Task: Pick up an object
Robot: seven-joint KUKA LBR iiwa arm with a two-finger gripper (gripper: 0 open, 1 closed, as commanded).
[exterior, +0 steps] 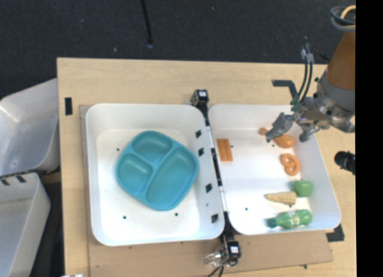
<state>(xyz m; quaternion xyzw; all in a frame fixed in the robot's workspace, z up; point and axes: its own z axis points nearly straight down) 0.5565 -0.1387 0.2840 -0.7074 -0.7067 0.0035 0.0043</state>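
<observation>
you're at the approach: gripper [292,128] spread above the orange lump [285,141], drop straight, then pinch.

Dark carpet floor [179,12], wooden bench [149,81]

Small orange lump [286,141] flat in right bin [251,210]; far corner, beside pretzel [289,163]

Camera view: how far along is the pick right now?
Nothing looks lifted yet: the orange rounded toy, pretzel-shaped piece and green plastic bottle lie on the right white bin. In hand: the claw hovers at the orange toy. Left: gripping and raising it.
</observation>
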